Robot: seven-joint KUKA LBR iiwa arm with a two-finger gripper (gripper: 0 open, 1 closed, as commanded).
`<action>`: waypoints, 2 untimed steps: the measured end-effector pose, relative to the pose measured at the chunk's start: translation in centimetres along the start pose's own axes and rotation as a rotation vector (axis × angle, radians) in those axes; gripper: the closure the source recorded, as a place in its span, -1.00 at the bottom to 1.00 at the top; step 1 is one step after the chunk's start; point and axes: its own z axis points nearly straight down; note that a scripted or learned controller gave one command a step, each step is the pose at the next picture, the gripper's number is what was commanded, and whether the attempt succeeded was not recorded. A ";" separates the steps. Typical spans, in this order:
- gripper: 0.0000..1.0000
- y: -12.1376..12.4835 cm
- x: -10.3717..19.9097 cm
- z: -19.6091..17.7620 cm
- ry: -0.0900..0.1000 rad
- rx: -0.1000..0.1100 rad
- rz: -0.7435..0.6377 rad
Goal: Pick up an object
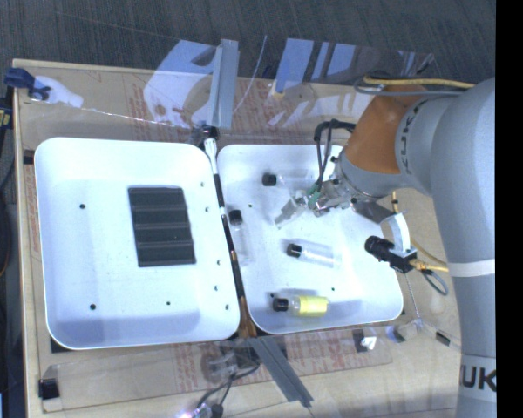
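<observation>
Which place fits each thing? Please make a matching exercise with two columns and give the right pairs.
Things:
1. black ribbed block
2. yellow item with black cap
3. clear tube with black cap
4. gripper

Places:
A. near the front edge of the right bin
B. middle of the left bin
C. upper middle of the right bin
D. centre of the right bin

Pairs: 1-B, 2-A, 3-D, 4-C

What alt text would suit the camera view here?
The gripper reaches from the right into the right bin, over small items including a yellow bottle and a clear vial. The left bin holds a black ribbed block.
</observation>
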 end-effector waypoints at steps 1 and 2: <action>-1.00 -10.0 2.4 0.7 0.003 0.004 -0.027; -1.00 -6.1 1.5 -7.4 0.000 0.000 -0.123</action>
